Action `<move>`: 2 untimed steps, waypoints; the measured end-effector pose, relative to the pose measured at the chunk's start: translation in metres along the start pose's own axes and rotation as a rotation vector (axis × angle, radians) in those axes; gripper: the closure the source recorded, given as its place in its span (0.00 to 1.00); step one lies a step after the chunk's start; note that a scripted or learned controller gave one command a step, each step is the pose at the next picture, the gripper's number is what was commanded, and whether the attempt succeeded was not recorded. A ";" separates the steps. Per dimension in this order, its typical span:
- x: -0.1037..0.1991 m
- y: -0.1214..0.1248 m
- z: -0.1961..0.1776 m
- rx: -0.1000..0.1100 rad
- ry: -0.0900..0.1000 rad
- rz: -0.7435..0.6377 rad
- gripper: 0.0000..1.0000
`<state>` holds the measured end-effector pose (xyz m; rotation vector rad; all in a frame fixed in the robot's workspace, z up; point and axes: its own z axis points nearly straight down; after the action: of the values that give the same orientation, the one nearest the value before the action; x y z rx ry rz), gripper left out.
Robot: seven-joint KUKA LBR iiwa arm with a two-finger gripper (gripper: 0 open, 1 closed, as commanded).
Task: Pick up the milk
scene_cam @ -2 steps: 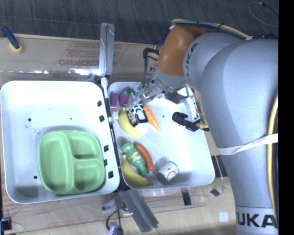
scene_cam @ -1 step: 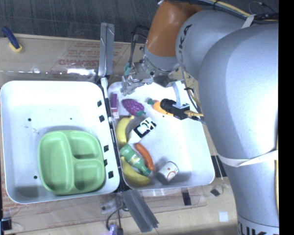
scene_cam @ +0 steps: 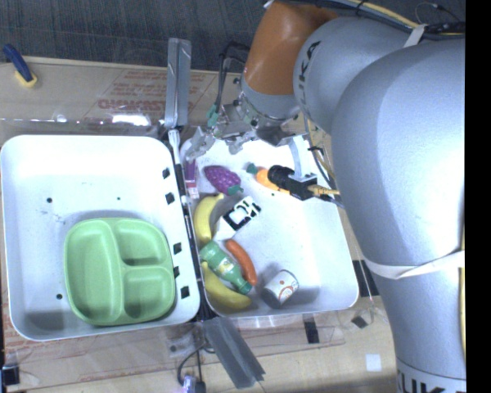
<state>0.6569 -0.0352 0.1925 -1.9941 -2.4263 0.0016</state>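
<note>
Near the right bin's point(scene_cam: 344, 297) middle, the milk carton point(scene_cam: 240, 212) lies untouched; above the bin's far left corner hovers the gripper point(scene_cam: 206, 137), apparently released and grasping nothing, so picking remains undone.

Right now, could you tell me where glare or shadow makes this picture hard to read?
Camera view: glare streaks the clear panel above the left bin; the arm shades the right bin's upper end, where the gripper looks dim and blurred.

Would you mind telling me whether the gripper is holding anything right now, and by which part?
It cannot be told: the gripper hangs over the right bin's back left corner, apart from the milk.
</note>
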 end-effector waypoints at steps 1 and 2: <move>-0.049 -0.067 0.048 0.002 0.000 -0.049 0.00; -0.068 -0.125 0.085 -0.039 -0.011 -0.065 0.00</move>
<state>0.5476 -0.1257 0.1081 -1.9343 -2.5166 -0.0351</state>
